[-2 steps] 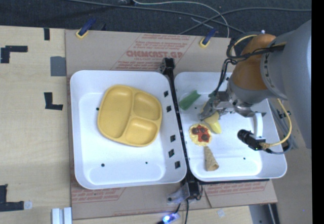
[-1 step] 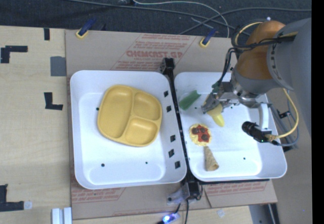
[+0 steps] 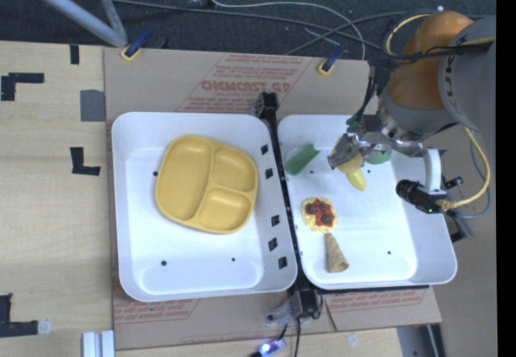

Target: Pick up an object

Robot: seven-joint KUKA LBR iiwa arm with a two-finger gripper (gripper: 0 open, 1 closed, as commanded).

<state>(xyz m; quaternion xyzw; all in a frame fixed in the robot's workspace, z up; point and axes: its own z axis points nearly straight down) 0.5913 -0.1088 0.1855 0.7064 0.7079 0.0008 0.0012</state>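
Bench, right bin [image 3: 419,267]: end effector [image 3: 348,155] low over yellow banana-like piece [image 3: 356,179], just below-right; grip state unclear.

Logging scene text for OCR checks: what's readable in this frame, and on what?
"CHEMCAST GP": red print on the brown cardboard sheet under the bins, behind the left bin.
A smaller red line below it: too blurred to read.
Repeats of the red print further along the sheet: unreadable.
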